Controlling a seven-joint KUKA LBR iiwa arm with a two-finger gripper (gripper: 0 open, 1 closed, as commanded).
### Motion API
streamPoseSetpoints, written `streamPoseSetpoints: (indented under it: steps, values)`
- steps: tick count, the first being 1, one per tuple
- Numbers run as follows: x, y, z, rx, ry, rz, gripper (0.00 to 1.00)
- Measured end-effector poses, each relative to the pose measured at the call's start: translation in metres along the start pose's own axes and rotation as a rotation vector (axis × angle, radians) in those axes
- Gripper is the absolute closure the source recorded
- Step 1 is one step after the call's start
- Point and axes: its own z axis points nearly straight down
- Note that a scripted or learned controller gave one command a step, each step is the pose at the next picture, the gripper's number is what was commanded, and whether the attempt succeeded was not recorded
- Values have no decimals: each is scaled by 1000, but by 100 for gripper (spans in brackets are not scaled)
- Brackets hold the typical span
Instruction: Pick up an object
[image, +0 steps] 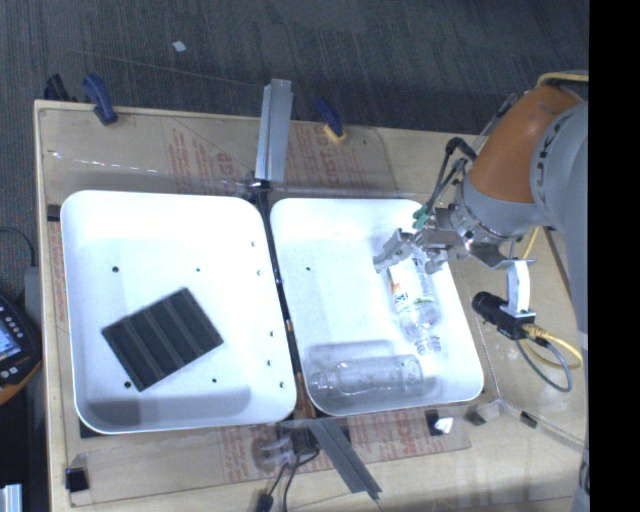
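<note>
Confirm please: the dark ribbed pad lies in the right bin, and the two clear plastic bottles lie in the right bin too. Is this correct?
Not quite. The camera view shows the dark ribbed pad in the left bin, not the right one. The two clear plastic bottles do lie in the right bin.

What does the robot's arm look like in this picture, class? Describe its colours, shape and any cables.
The arm is rounded and grey with a broad orange band above the wrist. Thin dark cables loop beside the wrist, and its small gripper is grey metal.
</note>
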Motion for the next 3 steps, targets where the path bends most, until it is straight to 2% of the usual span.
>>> streamPoseSetpoints:
  steps: [1, 2, 3]
  values:
    - [8, 23, 30, 1, 1, -39, 0]
    - [5, 3, 10, 4, 2, -185, 0]
    - [41, -45, 5, 2, 0, -134, 0]
